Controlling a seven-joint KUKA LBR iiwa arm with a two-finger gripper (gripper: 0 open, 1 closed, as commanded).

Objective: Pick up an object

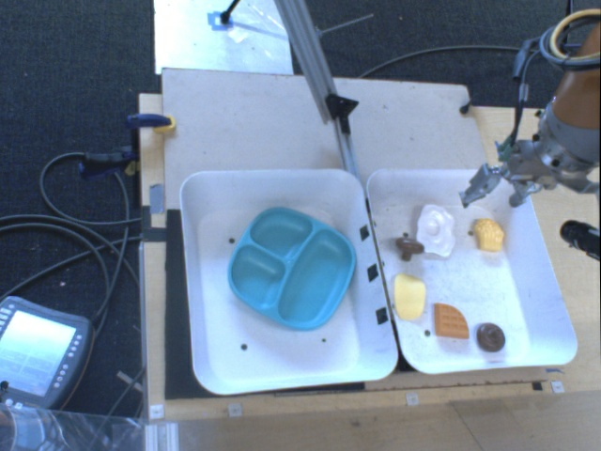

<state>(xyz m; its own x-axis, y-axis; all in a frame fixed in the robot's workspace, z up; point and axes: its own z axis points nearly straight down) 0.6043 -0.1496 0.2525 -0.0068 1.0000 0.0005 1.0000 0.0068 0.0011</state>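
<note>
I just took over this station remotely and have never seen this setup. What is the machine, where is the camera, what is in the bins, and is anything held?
One camera looks down at a slant on two white bins. The robot arm reaches in from the right; its gripper hangs open above the right bin, holding nothing. That bin holds a white crumpled piece, a small brown object, two yellow pieces, an orange waffle-like square and a brown round piece. The left bin holds a blue divided plate.

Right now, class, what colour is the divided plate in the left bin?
Light blue divided plate; clearest in the camera view.
</note>
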